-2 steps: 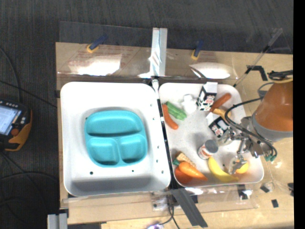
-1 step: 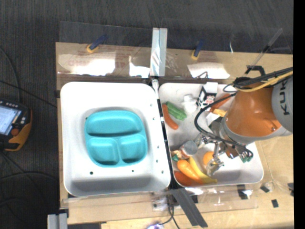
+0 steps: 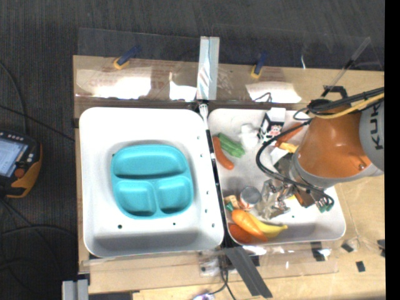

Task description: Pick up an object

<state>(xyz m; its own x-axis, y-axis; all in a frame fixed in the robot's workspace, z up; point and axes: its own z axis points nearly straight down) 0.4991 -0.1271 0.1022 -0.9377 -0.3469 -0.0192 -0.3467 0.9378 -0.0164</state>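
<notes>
One claw (image 3: 274,204), metal, two-fingered, hangs low in the right bin (image 3: 325,230) below the arm's orange band (image 3: 334,145); whether its fingers stand apart or closed cannot be told from above, and nothing can be seen between them.

Items, listed outward from the claw:

- Banana (image 3: 270,225), yellow, just below the claw toward the bin's front wall, very close to the fingertips; contact cannot be judged.
- Orange carrot-shaped piece (image 3: 242,218), beside the banana, down and left of the claw.
- Small grey round can (image 3: 250,196), just left of the claw.
- Red chili-shaped piece (image 3: 223,154) and green piece (image 3: 232,146), up and left of the claw, lying together near the divider.
- White and black carton (image 3: 273,122), well above the claw at the bin's back wall.
- Left bin (image 3: 100,236), far left of the claw, holding a teal compartment tray (image 3: 152,180).
</notes>
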